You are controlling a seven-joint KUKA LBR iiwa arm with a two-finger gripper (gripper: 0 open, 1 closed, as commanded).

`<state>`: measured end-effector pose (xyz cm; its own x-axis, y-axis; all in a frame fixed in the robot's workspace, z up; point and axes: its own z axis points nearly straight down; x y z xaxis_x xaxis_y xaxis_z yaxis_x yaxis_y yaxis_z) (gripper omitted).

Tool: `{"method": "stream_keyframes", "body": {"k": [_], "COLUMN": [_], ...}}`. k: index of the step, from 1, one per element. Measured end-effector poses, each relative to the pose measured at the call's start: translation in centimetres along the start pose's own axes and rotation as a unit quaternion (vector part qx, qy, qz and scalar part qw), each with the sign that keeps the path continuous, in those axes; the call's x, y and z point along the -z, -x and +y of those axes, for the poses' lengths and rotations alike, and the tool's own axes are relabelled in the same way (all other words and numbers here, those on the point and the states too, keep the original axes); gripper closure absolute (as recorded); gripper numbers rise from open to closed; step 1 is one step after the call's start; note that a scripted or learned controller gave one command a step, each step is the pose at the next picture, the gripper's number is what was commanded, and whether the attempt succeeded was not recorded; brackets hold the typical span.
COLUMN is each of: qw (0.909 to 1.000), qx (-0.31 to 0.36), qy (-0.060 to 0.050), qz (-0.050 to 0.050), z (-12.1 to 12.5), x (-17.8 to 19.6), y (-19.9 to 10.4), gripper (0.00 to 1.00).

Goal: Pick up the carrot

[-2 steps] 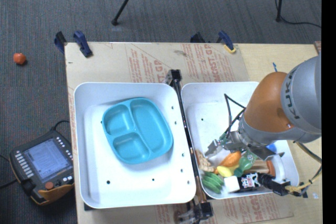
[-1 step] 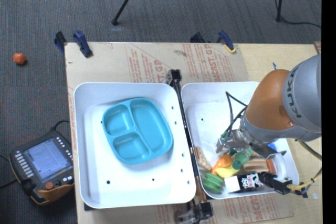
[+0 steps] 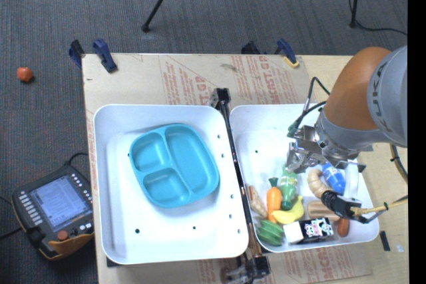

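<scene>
Camera view looks down on two white bins: the left bin (image 3: 113, 223) holds a blue divided plate (image 3: 174, 165), and the right bin (image 3: 261, 118) has a heap of toy food crowded into its near corner. The carrot (image 3: 273, 200) lies in that heap — orange, with a green top, just beside a yellow banana (image 3: 290, 213) and a green vegetable (image 3: 270, 232). The gripper (image 3: 297, 157) hangs over the right bin, just behind and to the right of the carrot, and I cannot tell how it is set. Nothing is lifted — the carrot rests among the other pieces, so the pick looks not yet made; reaching, closing and lifting all appear left to do.
</scene>
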<state>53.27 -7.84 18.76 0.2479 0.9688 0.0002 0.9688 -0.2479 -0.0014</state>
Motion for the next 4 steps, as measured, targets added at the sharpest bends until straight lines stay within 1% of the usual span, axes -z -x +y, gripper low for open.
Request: {"method": "stream_keyframes", "body": {"k": [1,2,3,4], "qw": [1.0000,0.9902,0.9903,0.9904], "qx": [0.001,-0.140,-0.139,-0.138], "qy": [0.000,-0.002,-0.002,-0.002], "qz": [0.000,0.000,0.001,0.001], "z": [0.0,-1.7,-1.7,-1.7], "x": [0.0,-8.9,-7.9,-7.9], "y": [0.0,1.5,1.5,1.4], "gripper": [0.00,0.00,1.00,0.00]}}
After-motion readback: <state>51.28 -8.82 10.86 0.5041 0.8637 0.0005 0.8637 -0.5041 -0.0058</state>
